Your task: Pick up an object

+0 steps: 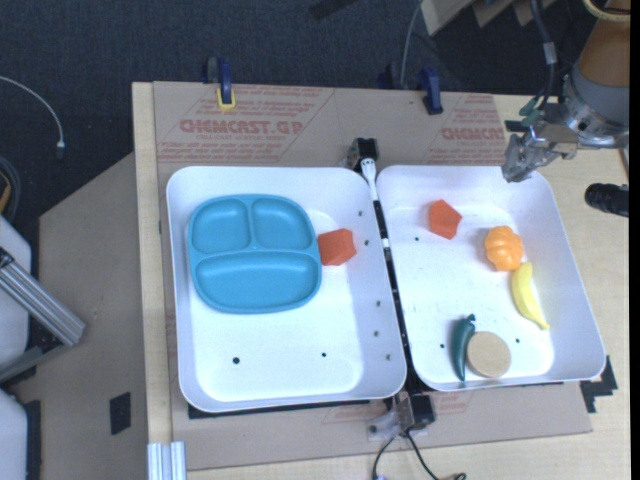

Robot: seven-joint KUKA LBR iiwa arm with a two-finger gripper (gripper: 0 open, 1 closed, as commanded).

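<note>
The gripper [522,165] hangs over the far right corner of the right bin [570,268], above its rim and apart from everything inside. Whether it is open or closed cannot be told from here, and nothing shows in its grasp.

The likely targets lie loose and well spaced in that bin: a red block [444,218], an orange [503,247], a banana [527,295], a round disc [490,354] touching a dark green piece [461,346]. The left bin [270,368] holds a blue divided plate [255,252] and another red block [337,247].
</note>
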